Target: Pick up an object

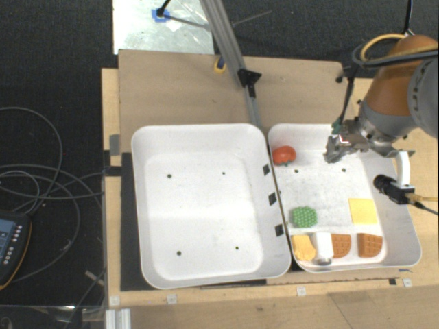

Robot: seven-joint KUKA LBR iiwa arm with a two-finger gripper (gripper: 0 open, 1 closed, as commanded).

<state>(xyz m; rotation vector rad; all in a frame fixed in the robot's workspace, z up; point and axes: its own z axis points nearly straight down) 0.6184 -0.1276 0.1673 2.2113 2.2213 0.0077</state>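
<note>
1. Your gripper (334, 149) hangs above the far part of the right bin (405, 249), near its back wall. I cannot tell from this slanted view how it is set, and I see nothing carried under it.
2. The nearest thing to it is the red round object (284, 155), which lies in the far left corner of the right bin, close to the divider between the two bins. It is beside the gripper, not under it.
3. Further out, the yellow flat piece (362, 210) lies alone near the right side, and the green knobby ball (304, 216) lies near the divider.
4. Along the near wall, four things are packed in a row: a yellow-orange piece (303, 247), a white piece (323, 247) and two orange waffle-like pieces (341, 244) (370, 245). They touch or almost touch one another.
5. I advise you to choose a thing with free space around it, so the green ball looks to me the best target; the red one sits tight to the corner walls.
6. Center above it before you descend, and keep away from the divider.
7. The left bin (147, 256) needs no attention now.
</note>
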